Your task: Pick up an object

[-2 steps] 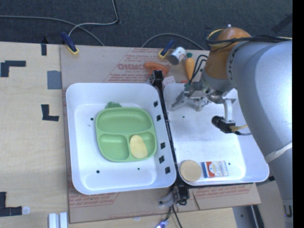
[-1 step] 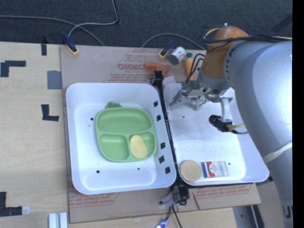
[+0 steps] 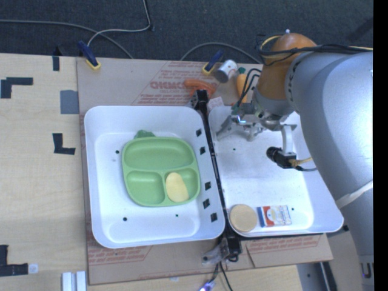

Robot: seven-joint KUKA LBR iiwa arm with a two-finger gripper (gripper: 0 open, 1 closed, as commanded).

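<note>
grey arm's gripper hangs low in the right bin's far end, holding nothing i can see; finger spread unclear. next, it must reach the round tan disc nearer.

A green tray holds a yellow piece in a white bin.

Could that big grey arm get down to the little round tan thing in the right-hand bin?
Probably yes. The round tan disc lies flat near the front edge of the right bin, uncovered. The small printed packet beside it leaves its top free. The gripper is already above that same bin, farther back.
</note>
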